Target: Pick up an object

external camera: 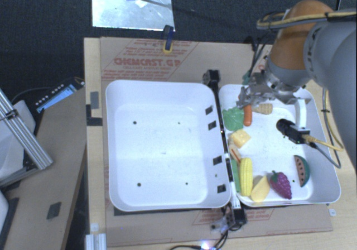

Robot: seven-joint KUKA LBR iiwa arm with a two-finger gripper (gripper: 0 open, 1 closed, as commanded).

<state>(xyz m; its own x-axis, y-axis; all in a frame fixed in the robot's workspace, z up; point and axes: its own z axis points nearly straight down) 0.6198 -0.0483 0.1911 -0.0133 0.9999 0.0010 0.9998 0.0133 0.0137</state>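
You see a thick, rounded grey robot arm (333, 48) with a smooth matte shell. A glossy orange band (293, 39) bulges like a dome above the wrist. Thin black cables (304, 18) with a yellowish strand loop across the top of the orange part. Below the band sits a grey metal gripper assembly (255, 94), angular and cluttered with small fittings.
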